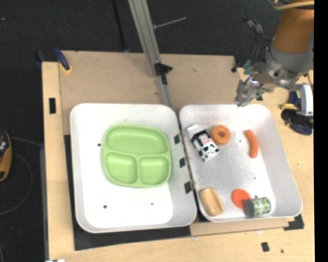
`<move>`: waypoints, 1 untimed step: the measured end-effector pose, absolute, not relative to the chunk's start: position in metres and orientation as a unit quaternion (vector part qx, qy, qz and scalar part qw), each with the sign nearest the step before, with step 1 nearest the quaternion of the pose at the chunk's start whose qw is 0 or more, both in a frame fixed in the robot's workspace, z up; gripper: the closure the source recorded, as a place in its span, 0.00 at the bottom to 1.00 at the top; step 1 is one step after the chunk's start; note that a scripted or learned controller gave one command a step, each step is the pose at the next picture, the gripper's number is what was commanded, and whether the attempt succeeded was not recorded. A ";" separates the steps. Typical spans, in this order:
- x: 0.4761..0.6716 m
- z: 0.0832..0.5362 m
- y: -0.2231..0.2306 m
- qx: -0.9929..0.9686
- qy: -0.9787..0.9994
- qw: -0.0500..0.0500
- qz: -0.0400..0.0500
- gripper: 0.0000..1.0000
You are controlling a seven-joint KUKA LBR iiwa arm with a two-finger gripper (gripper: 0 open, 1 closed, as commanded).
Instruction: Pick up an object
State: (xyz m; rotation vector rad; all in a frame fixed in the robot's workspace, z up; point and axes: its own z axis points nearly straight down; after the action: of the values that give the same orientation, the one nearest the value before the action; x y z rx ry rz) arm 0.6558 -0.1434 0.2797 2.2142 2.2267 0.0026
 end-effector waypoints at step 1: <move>0.634 0.269 -0.102 0.705 0.709 0.000 0.000 1.00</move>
State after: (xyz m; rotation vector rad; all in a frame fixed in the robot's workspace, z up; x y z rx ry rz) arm 0.6335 -0.1015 0.2691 2.2160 2.2268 0.0001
